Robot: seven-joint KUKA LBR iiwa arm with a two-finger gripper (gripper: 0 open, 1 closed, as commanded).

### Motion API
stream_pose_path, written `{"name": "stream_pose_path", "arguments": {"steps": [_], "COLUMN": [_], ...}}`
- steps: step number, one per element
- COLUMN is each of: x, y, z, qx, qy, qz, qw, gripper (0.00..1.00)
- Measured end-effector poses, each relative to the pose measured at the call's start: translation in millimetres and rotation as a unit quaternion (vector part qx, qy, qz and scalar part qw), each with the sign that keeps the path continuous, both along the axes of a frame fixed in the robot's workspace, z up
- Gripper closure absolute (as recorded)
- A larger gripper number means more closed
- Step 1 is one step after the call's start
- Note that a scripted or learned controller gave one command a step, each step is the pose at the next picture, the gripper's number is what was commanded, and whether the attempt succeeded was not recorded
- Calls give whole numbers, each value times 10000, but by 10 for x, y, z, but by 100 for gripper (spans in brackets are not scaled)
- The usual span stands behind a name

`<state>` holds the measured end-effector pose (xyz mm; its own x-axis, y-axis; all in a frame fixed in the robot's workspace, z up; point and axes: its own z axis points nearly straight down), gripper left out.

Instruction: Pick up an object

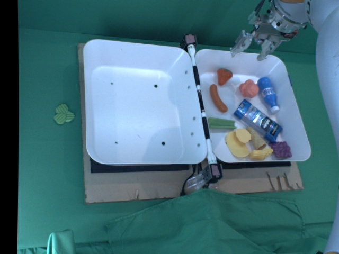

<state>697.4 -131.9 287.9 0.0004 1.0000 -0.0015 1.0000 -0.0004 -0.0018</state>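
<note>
My gripper (251, 47) hangs open above the far edge of the right bin (296, 115), with nothing between its fingers. Below it in that bin lie a red strawberry-like piece (224, 76), a brown sausage (217, 98), an orange-pink lump (248, 88) and a blue bottle (268, 93). Closer to the front are a blue packet (258, 120), a green stick (221, 124), yellow pieces (239, 142) and a purple grape bunch (281, 150). All objects rest on the bin floor, apart from the gripper.
The left bin (140, 102) is bare white with small holes. A black-and-white divider bar (200, 99) runs between the bins. A green clover-shaped piece (63, 114) lies on the cloth at left. Rumpled green fabric (212, 221) covers the front.
</note>
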Motion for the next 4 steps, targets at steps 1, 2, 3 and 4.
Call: {"name": "stream_pose_path", "arguments": {"steps": [1, 2, 3, 4], "x": [-139, -631, -780, -1280], "y": [-128, 344, 561, -121], "z": [-1017, -1015, 3, -606], "qx": [-4, -27, 0, -6], "qy": [10, -99, -91, 1], "qz": [-20, -7, 4, -50], "qw": [10000, 9999, 10000, 10000], "gripper": [0, 0, 0, 0]}}
